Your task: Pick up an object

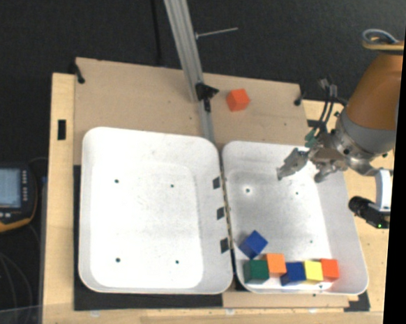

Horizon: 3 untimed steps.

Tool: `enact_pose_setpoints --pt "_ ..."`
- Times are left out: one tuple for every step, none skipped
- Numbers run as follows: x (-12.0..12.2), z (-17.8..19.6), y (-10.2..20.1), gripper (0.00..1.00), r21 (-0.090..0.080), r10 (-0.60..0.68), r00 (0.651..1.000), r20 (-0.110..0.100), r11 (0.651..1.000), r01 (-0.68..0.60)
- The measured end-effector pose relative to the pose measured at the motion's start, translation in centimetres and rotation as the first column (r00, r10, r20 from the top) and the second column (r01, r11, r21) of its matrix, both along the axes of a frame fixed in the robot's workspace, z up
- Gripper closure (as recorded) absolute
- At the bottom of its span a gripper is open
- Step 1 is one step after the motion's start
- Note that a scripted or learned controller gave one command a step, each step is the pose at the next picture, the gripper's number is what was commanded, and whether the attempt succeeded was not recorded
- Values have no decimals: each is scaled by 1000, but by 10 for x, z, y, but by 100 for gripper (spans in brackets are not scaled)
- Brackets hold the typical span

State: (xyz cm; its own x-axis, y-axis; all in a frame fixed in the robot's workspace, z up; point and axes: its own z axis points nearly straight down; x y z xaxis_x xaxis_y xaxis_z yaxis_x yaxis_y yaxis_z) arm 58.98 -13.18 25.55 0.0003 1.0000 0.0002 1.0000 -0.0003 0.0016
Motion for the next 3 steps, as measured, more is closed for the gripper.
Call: enact_pose_setpoints --pt "0 0 0 0 0 -1 1000 0 1000 1" --pt "14 26 47 0 0 8 1000 3 1000 -8" --pt "4 142 61 0 -2 5 1000 9 1000 -5"
